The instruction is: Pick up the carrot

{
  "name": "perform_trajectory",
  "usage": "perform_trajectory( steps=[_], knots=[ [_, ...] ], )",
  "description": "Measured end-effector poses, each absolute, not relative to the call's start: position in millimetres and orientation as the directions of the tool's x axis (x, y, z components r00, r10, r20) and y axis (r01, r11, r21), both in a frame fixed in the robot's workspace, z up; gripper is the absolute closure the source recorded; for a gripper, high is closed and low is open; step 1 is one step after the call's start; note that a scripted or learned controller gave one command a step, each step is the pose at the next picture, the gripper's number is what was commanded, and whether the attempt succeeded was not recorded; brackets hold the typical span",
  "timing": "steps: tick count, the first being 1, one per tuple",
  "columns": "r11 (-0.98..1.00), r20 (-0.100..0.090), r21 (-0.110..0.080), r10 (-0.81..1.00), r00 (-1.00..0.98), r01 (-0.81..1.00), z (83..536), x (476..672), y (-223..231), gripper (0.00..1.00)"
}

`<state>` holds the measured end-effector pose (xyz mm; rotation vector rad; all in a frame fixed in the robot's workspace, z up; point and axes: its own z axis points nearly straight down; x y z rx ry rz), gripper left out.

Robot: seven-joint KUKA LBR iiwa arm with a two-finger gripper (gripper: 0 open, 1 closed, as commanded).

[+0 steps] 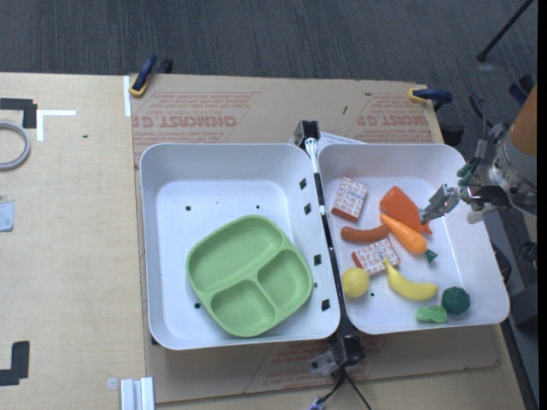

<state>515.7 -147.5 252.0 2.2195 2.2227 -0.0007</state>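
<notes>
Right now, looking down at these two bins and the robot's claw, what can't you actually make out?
- Gripper, camera view: small and blurred, so open or shut cannot be told, nor whether it touches the carrot.
- Arm, camera view: cut off by the right edge.
- Orange piece behind the carrot: the carrot and gripper overlap it, so its full shape is hidden.
- Printing on the two small cracker boxes: too small to read.
</notes>
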Motion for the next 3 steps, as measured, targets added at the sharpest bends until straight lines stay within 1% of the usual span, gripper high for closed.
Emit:
perform_trajectory(
  steps=[1,2,3],
  knots=[
    [0.122,0.0,-0.001,0.993,-0.122,0.993,149,549.2,-114,0.0],
    [0.343,0.001,-0.001,0.939,-0.343,0.939,92,570.0,-124,0.0],
    [0.34,0.0,0.0,0.94,-0.34,0.94,102,570.4,-124,1.0]
  ],
)
